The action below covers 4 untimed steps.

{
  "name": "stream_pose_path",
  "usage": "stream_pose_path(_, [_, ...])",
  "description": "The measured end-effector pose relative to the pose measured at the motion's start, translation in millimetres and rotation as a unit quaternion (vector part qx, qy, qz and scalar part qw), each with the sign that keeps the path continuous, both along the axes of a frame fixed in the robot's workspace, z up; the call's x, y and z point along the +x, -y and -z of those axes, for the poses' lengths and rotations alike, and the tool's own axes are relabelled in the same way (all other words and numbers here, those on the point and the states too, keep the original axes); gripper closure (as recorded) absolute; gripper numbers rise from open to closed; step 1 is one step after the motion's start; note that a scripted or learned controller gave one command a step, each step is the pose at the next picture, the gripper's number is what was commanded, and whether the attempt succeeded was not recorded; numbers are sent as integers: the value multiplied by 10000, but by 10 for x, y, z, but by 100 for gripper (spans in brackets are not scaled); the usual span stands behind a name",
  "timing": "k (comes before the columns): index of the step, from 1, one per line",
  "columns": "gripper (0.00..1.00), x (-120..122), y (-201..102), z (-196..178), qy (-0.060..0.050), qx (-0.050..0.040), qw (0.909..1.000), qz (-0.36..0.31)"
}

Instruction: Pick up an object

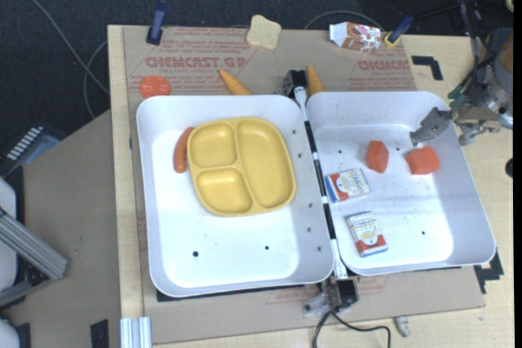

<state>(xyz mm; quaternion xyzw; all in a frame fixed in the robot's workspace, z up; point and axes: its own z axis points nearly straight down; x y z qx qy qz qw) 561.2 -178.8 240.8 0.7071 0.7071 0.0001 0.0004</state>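
Observation:
My gripper [447, 132] hangs over the right bin's [457, 244] far right corner, its jaws open with nothing between them. One grey finger [426, 129] points left. Just below it lies a red-orange block [422, 160], apart from the fingers. A second orange block [376, 156] sits to its left. Two small printed cartons lie nearer the bin's middle: one [348, 184] by the divider and one [367, 233] toward the front.
The left bin [236, 257] holds a yellow divided plate [241, 165] and a sausage [179, 149] beside it. On the bench behind the bins lie a bread slice [263, 32], a small carton [356, 35], a carrot [234, 82] and an orange disc [154, 85].

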Motion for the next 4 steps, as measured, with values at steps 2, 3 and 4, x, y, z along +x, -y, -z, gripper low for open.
stream_pose_path(2, [0, 452, -431, 1571, -17, 7, 10000, -4])
stream_pose_path(3, [100, 473, -416, 1439, 19, -12, 10000, -2])
stream_pose_path(4, [100, 687, -1094, 546, 19, 6, 10000, -12])
